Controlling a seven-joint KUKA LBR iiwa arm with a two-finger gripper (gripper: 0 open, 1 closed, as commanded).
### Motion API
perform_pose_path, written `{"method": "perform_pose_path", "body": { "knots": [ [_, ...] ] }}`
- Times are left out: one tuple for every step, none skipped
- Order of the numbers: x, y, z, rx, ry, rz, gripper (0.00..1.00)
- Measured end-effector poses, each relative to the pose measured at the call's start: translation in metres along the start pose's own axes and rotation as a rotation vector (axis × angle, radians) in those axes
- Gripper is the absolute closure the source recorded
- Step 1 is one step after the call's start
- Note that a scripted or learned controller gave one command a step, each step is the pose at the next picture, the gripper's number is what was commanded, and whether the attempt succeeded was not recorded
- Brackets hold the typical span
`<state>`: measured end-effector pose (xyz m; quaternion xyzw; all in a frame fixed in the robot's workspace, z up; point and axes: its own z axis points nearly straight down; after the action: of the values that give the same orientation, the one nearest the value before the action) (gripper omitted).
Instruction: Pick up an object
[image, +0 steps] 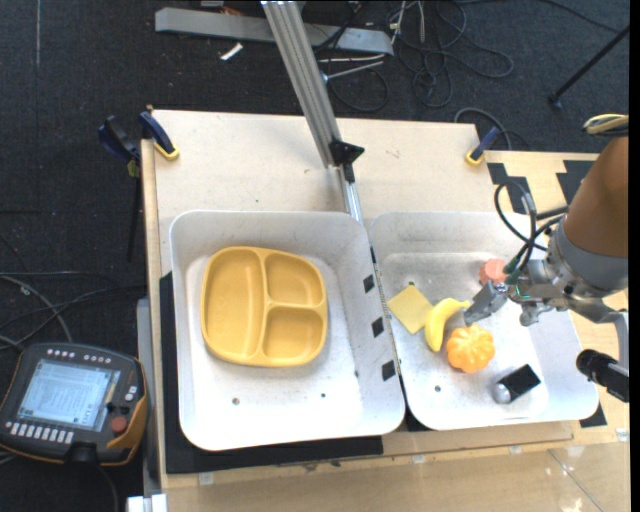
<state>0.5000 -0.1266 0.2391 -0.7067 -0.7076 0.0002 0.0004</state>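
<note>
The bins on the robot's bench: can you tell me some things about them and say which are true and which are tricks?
1. A yellow divided plate lies in the left bin. True.
2. The banana sits on that plate. False: it lies in the right bin, beside the orange fruit.
3. A flat yellow square piece lies left of the banana. True.
4. The gripper hangs over the left bin. False: it is over the right bin, near the banana.
5. A small black object lies in the right bin. True.

Dark carpet floor (70, 90) w/ loose cables (440, 50), light wood bench (260, 160), teach pendant (65, 400) bottom-left.
</note>
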Motion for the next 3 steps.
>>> {"method": "perform_pose_path", "body": {
  "knots": [
    [0.0,0.0,0.0,-0.001,0.0,0.0,0.0],
    [0.004,-0.002,0.064,0.006,0.001,0.002,0.0],
    [0.001,-0.006,0.127,0.006,0.001,0.003,0.0]
  ]
}}
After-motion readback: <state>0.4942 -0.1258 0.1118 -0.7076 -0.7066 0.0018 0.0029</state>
